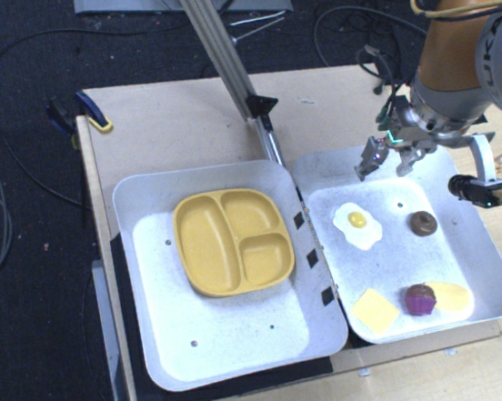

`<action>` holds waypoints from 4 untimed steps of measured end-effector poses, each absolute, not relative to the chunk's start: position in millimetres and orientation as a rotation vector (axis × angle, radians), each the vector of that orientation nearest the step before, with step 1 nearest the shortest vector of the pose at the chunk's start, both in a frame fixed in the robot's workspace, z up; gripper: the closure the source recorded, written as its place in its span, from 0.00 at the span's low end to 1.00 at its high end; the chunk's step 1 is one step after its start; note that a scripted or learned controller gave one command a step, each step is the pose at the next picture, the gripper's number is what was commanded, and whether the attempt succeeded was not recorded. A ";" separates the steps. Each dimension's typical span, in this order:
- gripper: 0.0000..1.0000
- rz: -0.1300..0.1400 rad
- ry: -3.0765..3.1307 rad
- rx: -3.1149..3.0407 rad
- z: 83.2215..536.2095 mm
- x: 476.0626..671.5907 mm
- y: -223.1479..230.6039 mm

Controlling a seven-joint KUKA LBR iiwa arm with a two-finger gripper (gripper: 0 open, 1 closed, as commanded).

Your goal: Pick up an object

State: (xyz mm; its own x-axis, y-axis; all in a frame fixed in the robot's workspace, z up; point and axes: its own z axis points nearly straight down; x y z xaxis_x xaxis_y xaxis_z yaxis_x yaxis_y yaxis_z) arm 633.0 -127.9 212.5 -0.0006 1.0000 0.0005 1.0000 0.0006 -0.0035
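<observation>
The right bin [476, 239] holds a fried egg [357, 225], a brown doughnut [423, 224], a pale yellow cheese slice [375, 310], a purple fruit [419, 299] and a yellow piece [450, 296] behind it. My gripper [388, 159] hangs over the bin's far edge, above and to the right of the egg. Its two fingers stand apart with nothing between them.
A yellow divided plate [234, 240] lies in the left bin [154, 299]. A slanted metal pole [227, 56] runs down to the gap between the bins. A blue and yellow clamp [93, 113] grips the bench's far left corner.
</observation>
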 end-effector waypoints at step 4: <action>0.00 0.002 -2.221 -2.222 92.1 637.1 -137.8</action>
